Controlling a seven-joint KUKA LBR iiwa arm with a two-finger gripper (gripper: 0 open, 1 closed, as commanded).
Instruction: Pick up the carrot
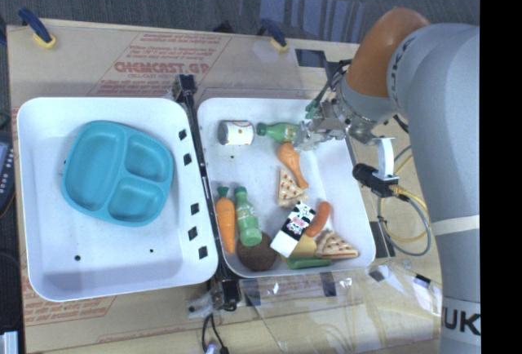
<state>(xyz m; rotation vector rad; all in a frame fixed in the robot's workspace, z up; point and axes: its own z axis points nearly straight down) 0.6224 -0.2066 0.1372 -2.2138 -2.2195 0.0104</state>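
A carrot (225, 223) with a green top lies lengthwise along the left wall of the right bin (352, 181), near the front. A second orange tapered piece (291, 164), carrot-like, lies in the middle of that bin's back half. My gripper (312, 134) hangs low over the back right of the bin, just above and to the right of the tapered piece's upper end. It is far from the green-topped carrot. The wrist hides the fingertips.
The right bin also holds a green bottle (277, 130), a white can (236, 133), a waffle wedge (287, 188), another green bottle (246, 219), a milk carton (294, 227), a sausage (318, 218) and a pizza slice (335, 245). A blue divided plate (118, 172) lies in the left bin (49, 254).
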